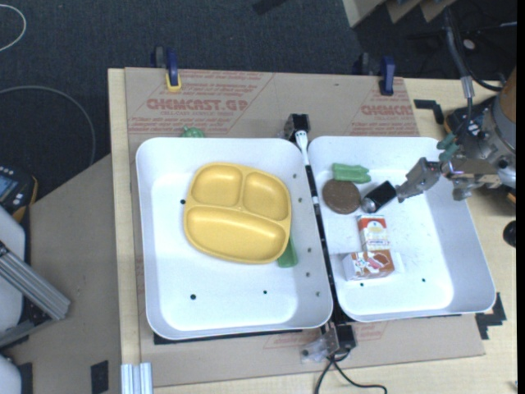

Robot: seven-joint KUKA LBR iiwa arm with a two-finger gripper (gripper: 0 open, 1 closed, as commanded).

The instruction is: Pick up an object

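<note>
Small carton [375,247], red and white, lying flat at centre-right of frame in the right bin [459,290]. Probably light and thin-walled, easily crushed; best taken across the narrow width. Just above it a brown disc [342,196], a green piece [351,171] and a black-and-silver item [379,196]. Gripper [417,180] at right, near that item, holding nothing visible; open or closed cannot be told. Left bin [164,286] bearing a yellow divided tray [238,213].
</note>
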